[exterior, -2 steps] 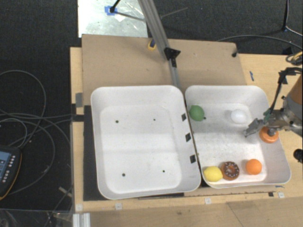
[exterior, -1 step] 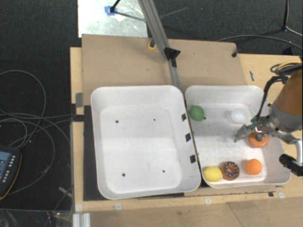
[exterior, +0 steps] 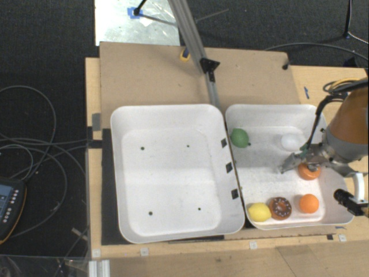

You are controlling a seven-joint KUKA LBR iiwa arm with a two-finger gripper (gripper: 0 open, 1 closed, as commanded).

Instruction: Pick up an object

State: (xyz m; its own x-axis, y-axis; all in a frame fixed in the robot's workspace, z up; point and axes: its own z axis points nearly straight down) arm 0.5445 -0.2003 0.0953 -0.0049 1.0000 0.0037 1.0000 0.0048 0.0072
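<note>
Near the right wall of the right-hand bin [exterior: 271,113] we see an orange ball-like object [exterior: 309,172], round and bright, its top partly covered by the gripper [exterior: 308,165] that sits directly over it. Whether the object lies between the fingers we cannot make out, and we cannot tell how the gripper is set. A thin grey metal piece runs from the gripper toward the left, just above the bin floor. Above the gripper rises the arm [exterior: 349,133], with its orange band and dark cables.

Just below the object lies a second orange ball [exterior: 309,203], smooth and slightly apart from it. Left of that we find a brown, speckled doughnut-shaped ring [exterior: 280,208], touching or nearly touching a yellow lemon-like piece [exterior: 259,212]. Further up, a white ball [exterior: 289,141] rests near the bin's middle, and a green ball [exterior: 239,137] sits by its left wall. Beside it stands the left-hand bin [exterior: 167,117].
</note>
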